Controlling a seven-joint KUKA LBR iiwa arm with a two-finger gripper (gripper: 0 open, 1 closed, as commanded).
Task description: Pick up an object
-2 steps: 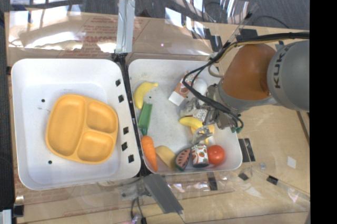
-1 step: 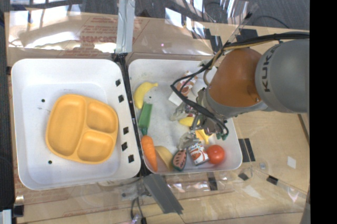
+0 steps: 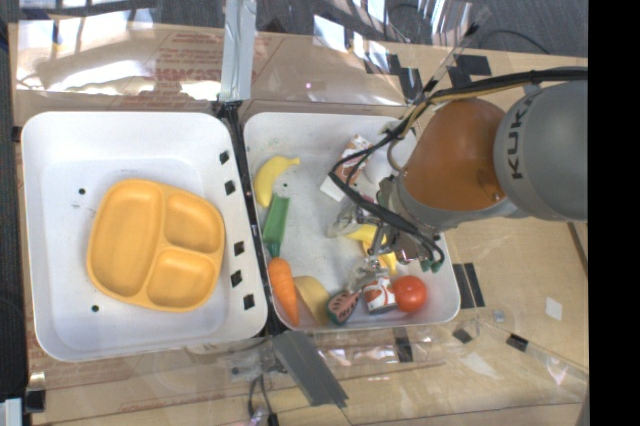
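Note:
In the right bin (image 3: 300, 129), my gripper (image 3: 372, 252) hangs low over the front right part, under the orange wrist band (image 3: 455, 159). A small yellow object (image 3: 362, 234) lies right beside it, partly hidden by the gripper's body and cables. Just in front of the gripper lie a red and white item (image 3: 378, 296), a red tomato (image 3: 409, 293) and a watermelon slice (image 3: 342, 306). Along the left wall lie a banana (image 3: 273, 177), a green piece (image 3: 275, 225) and a carrot (image 3: 283, 290), with a yellow fruit (image 3: 312, 293) beside the carrot.
The left bin (image 3: 60, 154) holds a yellow divided plate (image 3: 155, 242). A dark divider (image 3: 247, 214) runs between the two bins. The arm's grey body (image 3: 545, 149) covers the right bin's right wall. Shiny plastic sheets lie behind the bins.

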